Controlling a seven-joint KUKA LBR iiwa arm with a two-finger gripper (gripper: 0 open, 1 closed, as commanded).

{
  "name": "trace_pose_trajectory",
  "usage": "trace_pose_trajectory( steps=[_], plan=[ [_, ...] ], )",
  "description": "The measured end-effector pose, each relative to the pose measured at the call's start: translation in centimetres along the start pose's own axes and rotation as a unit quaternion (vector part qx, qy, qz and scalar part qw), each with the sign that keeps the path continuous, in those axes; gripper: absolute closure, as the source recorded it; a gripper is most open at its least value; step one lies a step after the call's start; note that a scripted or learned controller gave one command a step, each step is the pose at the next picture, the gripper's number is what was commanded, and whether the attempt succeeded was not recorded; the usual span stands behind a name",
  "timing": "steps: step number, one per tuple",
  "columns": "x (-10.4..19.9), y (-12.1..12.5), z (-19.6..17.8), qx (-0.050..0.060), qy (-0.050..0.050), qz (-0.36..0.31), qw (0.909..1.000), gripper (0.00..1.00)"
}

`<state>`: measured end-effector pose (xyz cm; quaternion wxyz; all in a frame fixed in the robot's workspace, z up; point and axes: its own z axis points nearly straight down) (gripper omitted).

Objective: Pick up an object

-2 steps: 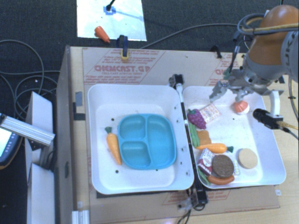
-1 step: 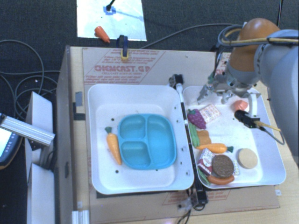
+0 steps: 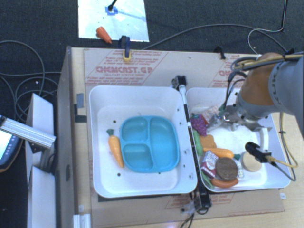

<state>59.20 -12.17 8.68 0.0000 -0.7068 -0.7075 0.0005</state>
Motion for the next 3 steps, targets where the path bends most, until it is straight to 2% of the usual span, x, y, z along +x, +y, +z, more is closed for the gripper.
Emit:
trace_pose_trajectory(
  steps=[1, 2, 3],
  plan=[
    [2.8, -4.7, 0.3, -0.001, 0.000, 0.000, 1.0000, 0.00],
    [1.6, 6.6, 0.6, 0.009, 0.001, -0.002, 1.0000, 0.00],
    [1.6, 6.6, -0.5, 0.009, 0.001, -0.003, 1.0000, 1.00]
  ],
)
